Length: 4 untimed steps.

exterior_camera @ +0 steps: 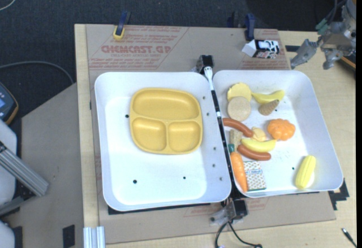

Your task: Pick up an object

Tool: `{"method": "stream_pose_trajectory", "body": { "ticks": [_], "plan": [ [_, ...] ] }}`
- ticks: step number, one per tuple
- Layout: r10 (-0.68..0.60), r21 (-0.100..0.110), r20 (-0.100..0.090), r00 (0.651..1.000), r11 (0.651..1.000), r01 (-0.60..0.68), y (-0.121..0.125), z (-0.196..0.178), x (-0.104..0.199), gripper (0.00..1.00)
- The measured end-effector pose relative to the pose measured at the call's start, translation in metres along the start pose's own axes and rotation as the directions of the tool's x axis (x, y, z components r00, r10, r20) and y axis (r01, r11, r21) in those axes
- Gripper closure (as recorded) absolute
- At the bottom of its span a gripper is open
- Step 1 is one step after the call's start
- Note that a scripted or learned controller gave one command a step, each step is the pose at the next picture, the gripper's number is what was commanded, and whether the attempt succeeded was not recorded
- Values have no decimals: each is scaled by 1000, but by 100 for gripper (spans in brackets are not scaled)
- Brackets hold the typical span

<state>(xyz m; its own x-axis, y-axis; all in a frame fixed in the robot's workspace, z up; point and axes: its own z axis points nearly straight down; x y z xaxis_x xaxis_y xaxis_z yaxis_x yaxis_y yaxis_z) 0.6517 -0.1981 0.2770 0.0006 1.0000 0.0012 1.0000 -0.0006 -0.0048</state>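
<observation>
Camera view: two white bins on the tabletop (90,128), claw (317,55) off past the right bin's far right corner.
Left bin (113,185) has a yellow divided tray (166,120). Right bin (325,145) holds toy food: corn cob (305,172) near front right, orange pumpkin (281,129) mid, banana (268,96) toward back, two sausages (237,126) (254,153), carrot (239,173) by the left wall, small box (255,176) just beside carrot. Claw is above the tabletop, nothing between its fingers; apart or together, cannot tell.
</observation>
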Motion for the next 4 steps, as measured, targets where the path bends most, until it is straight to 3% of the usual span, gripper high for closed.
{"method": "stream_pose_trajectory", "body": {
  "ticks": [1,4],
  "plan": [
    [-1,-4,1,1000,1000,1,1,-2,0,0],
    [-2,0,0,1000,1000,2,10,143,5,0]
  ]
}}
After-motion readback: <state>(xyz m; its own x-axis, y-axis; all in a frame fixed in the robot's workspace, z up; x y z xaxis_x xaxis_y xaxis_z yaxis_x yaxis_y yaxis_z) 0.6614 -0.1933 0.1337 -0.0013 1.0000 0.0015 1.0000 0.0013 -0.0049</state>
